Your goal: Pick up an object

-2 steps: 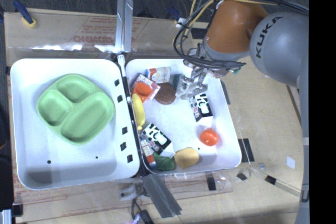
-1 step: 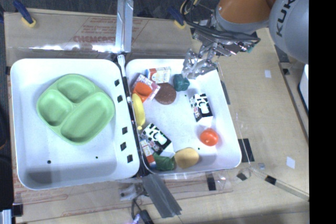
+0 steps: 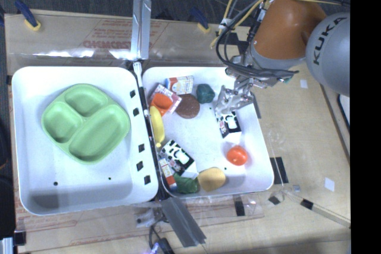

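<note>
Two shallow white bins (image 3: 24,128) sit side by side on a tan counter (image 3: 297,146). Over the right one, the metal two-finger gripper (image 3: 229,105) hangs with a small black-and-white printed carton (image 3: 230,124) just below its tips, touching or nearly so. Whether it is open or closed cannot be told.

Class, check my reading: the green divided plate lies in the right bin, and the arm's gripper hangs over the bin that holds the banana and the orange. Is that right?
One slip. The camera view shows the green divided plate in the left bin, not the right. The rest stands: the gripper hangs over the right bin, with the banana and orange.
</note>
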